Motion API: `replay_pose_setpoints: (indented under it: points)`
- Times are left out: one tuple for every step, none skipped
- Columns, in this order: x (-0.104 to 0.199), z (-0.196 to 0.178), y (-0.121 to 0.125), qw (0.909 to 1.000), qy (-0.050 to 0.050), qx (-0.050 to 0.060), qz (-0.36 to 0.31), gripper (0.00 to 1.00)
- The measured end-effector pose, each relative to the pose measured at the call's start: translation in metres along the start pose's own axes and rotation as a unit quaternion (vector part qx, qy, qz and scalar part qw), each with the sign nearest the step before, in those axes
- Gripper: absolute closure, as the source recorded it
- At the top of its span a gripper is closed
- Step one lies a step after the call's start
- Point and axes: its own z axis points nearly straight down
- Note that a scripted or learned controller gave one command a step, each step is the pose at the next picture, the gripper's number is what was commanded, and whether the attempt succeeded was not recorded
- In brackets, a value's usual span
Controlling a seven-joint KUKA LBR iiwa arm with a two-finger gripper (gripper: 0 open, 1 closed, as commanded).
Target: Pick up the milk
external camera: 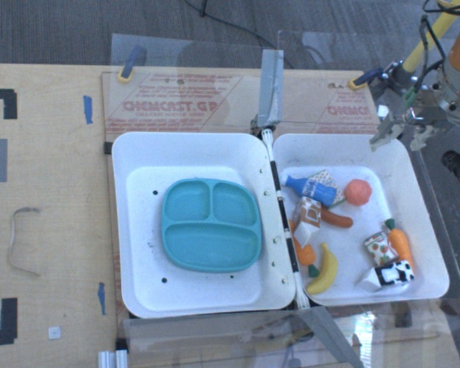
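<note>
The milk is a small white carton with black cow patches. It lies on its side in the front right corner of the right bin. My gripper hangs over that bin's back right rim, well behind the milk, with its two fingers spread and nothing between them.
Beside the milk lie a carrot and a small red-printed carton. A banana, a sausage, a brown carton, a blue bottle and a red ball fill the bin's left and middle. A teal divided plate sits in the left bin.
</note>
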Motion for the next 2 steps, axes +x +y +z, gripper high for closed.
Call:
replay_pose_setpoints:
  points:
    - [-0.033,0.139,-0.043,0.9976,-0.001,0.000,-0.069,0.00]
    - [-0.014,0.179,-0.058,0.9957,-0.001,-0.002,0.093,0.00]
